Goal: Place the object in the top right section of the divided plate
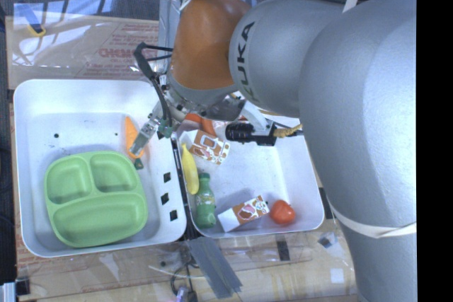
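We see the claw [145,138] clamped on an orange carrot [132,132], its long axis near upright, just above and right of the green divided plate [95,198], beside its top right section [113,171].

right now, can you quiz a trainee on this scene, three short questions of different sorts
1. True or false: the green divided plate lies in the left bin.
2. Which item lies nearest the right bin's lower right corner? A) yellow banana B) red tomato C) green bottle
3. Fill in: the orange carrot-like piece sits just beyond the plate's top ____ section, close to the gripper.

Key
1. True.
2. B; the tomato lies beside a small carton.
3. Right; the piece is off the plate, on the bin floor or just above it.
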`<state>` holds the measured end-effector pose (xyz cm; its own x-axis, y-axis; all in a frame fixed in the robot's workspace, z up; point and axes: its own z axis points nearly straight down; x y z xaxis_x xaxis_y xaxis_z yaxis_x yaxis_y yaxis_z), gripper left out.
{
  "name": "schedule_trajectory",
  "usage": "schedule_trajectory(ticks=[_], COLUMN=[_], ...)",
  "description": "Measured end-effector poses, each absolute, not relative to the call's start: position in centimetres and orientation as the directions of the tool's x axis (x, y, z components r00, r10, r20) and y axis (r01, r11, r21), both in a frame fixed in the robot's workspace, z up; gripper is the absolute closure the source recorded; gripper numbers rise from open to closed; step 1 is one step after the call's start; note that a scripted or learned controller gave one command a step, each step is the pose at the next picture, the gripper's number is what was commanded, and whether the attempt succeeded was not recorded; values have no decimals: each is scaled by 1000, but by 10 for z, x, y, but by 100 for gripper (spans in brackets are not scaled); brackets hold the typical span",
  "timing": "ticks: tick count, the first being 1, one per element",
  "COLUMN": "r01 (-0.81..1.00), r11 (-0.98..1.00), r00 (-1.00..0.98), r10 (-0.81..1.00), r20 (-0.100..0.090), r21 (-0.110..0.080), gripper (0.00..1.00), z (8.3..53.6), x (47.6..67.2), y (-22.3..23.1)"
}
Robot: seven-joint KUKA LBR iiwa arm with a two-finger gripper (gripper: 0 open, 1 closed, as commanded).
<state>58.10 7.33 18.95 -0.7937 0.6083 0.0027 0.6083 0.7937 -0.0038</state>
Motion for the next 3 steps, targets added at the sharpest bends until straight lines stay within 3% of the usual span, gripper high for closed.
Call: schedule_trajectory(ticks=[1, 2, 3], r01=[605, 622, 622], r11=[796, 783, 783], r00=[-796, -783, -783], r10=[605, 622, 622], r20=[6, 5, 5], r21=[-8, -6, -6], gripper=[100, 100, 0], z=[196, 188, 188], x=[582, 568, 568], y=[74, 84, 84])
